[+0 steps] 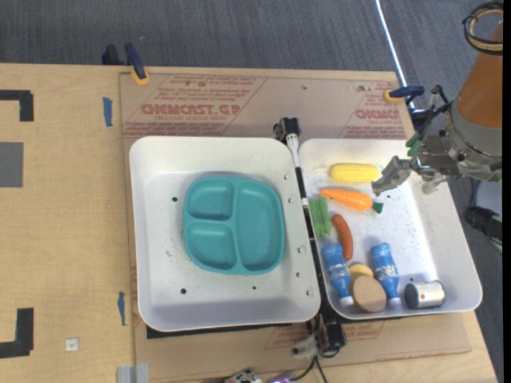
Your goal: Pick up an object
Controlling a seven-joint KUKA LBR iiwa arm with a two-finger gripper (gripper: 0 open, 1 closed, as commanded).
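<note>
Item: right bin [447, 238], contents and tool position as I am reading them from the overhead camera. I am seeing the gripper [389, 175] hanging over the upper part of that bin, reaching in from the right; its tip is sitting just right of the corn cob [354, 172] and just above the leafy end of the carrot [348, 200]. I cannot tell how far the tool is open, and nothing is showing in its grasp. Nearest candidates: the corn cob, lying with its long axis running left to right, directly left of the tip; the carrot, lying just below it on a slight slant, green end toward the tool. I am judging either one as the likely target, since both are lying close beside the tip. Further stock: a green vegetable [320, 217] along the left wall, a sausage [343, 231], two blue bottles [385, 268], a round bun [368, 293], a metal can [425, 294], all well apart from the tool toward the bin's lower end. Left bin [152, 214]: one teal divided plate [235, 223]. A short move left and down is looking sufficient
</note>
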